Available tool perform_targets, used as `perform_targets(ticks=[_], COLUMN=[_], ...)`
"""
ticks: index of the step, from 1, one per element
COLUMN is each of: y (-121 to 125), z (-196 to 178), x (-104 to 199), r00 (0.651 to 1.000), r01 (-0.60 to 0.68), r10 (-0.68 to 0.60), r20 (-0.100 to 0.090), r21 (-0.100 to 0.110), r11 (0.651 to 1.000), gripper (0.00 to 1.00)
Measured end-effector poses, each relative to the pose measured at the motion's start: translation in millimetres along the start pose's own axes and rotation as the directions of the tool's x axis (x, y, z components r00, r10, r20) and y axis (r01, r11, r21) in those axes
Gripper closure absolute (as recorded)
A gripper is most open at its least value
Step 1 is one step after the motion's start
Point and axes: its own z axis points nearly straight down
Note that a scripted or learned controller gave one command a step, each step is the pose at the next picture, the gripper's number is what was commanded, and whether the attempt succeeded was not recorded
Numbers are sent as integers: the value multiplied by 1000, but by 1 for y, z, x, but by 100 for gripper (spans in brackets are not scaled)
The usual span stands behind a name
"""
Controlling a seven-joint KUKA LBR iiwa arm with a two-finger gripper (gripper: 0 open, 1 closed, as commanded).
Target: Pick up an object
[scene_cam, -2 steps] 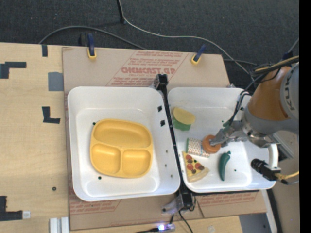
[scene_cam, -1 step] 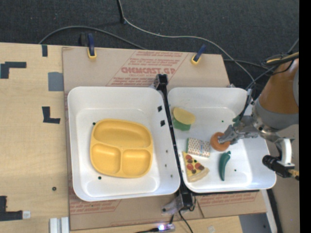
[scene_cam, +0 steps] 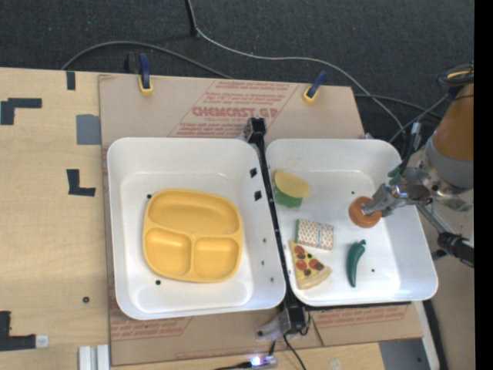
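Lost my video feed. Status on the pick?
Gripper low in the right bin, at the orange disc; grasp unclear. Green pepper close below it. Yellow tray alone in the left bin.

Both bins (scene_cam: 123, 206) smooth white plastic, slight sheen. Yellow divided tray (scene_cam: 192, 233) matt-ish moulded plastic. Board (scene_cam: 231, 106) under the bins: brown printed cardboard. Bench (scene_cam: 46, 230) pale wood. Upper frame floor (scene_cam: 308, 14): dark rough carpet.
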Motion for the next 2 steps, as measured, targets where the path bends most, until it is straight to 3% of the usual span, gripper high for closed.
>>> perform_targets(ticks=[1, 2], y=[1, 19], z=[-23, -11], x=[0, 59], r00=[1000, 1000], r01=[1, 6], r10=[-1, -6], r20=[-2, -3], r21=[3, 6], r11=[1000, 1000], gripper=[100, 100])
